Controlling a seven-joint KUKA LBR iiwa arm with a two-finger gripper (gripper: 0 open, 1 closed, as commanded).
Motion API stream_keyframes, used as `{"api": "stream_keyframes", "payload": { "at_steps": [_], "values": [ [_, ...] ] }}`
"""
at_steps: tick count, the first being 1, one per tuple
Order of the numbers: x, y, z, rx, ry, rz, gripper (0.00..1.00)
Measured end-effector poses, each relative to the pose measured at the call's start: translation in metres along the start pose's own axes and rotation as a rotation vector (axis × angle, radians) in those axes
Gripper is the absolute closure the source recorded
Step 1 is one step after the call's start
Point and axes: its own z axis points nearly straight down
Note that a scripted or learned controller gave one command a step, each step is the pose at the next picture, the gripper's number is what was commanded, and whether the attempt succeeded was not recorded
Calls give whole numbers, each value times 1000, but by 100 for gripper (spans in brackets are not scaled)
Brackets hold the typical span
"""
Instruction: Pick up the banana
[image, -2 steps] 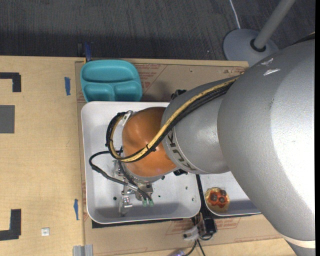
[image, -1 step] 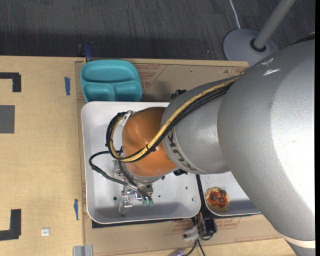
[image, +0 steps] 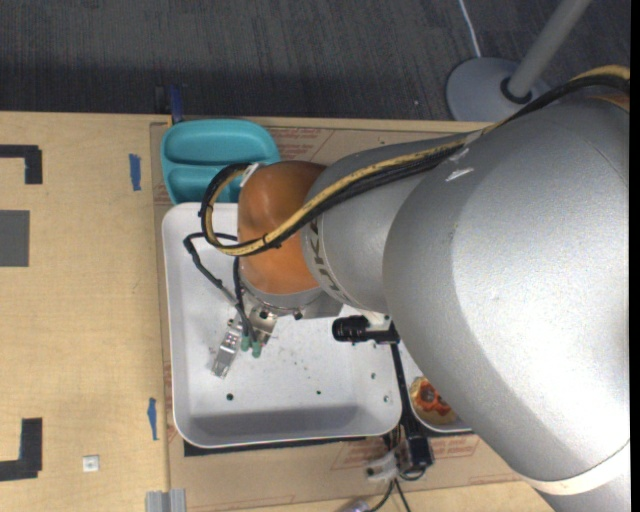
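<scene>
Grey arm (image: 480, 270) bulk covers most of both white bins (image: 190, 400); gripper (image: 232, 352) hangs low in the left one, finger state unclear, teal container (image: 205, 150) beyond

Tan cardboard-covered bench top (image: 80, 330) with black markings and blue tape bits spreads left of the gripper, dark grey carpet floor (image: 250, 45) runs beyond it, grey round stand base (image: 485, 90) up-right.
</scene>
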Motion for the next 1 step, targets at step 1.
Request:
{"api": "stream_keyframes", "payload": {
  "at_steps": [1],
  "values": [
    [-29, -12, -110, -1, -5, -652, 0]
  ]
}}
